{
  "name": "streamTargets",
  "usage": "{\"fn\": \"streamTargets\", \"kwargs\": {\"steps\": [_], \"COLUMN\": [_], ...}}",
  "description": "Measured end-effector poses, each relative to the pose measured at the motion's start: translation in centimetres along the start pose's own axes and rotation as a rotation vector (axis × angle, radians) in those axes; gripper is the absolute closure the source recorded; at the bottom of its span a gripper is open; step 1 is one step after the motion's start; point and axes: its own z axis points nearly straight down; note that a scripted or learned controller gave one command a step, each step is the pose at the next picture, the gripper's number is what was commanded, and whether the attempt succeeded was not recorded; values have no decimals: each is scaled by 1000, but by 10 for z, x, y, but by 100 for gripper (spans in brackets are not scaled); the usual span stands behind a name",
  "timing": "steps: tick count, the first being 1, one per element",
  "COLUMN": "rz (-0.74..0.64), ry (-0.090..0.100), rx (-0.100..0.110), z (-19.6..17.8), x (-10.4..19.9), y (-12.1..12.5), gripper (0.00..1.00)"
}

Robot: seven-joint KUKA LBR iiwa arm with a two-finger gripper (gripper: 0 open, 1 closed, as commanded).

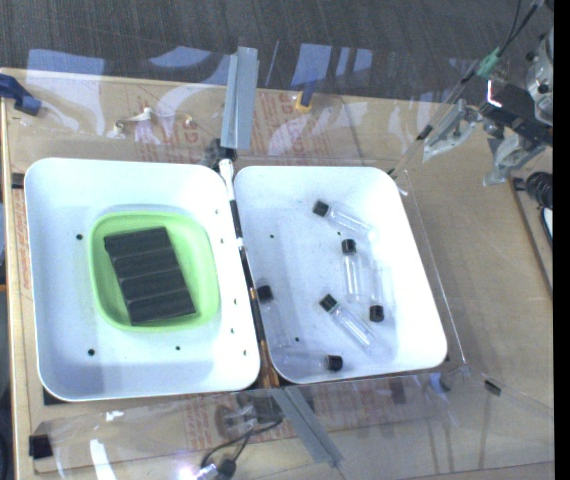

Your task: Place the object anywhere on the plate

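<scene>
Plate (102, 258): green, in left bin (45, 198), carrying a black ridged block (150, 273) | Vials (350, 268): clear, black-capped, loose in right bin (420, 268), awaiting pickup | My gripper (495, 118): parked far right, off bins; spread — cannot tell.

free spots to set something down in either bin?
Left bin: white floor all round the green plate, widest along the near edge; the plate carries a dark block. Right bin: vials crowd the middle; bare floor along its left side, by the divider.
</scene>
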Motion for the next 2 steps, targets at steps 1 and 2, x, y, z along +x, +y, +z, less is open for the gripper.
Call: {"fn": "streamTargets", "kwargs": {"steps": [1,2], "rz": [95,244], "ry": [0,0], "rx": [-1,-3], "z": [0,0], "x": [44,42], "y": [77,78], "gripper": [0,0]}}
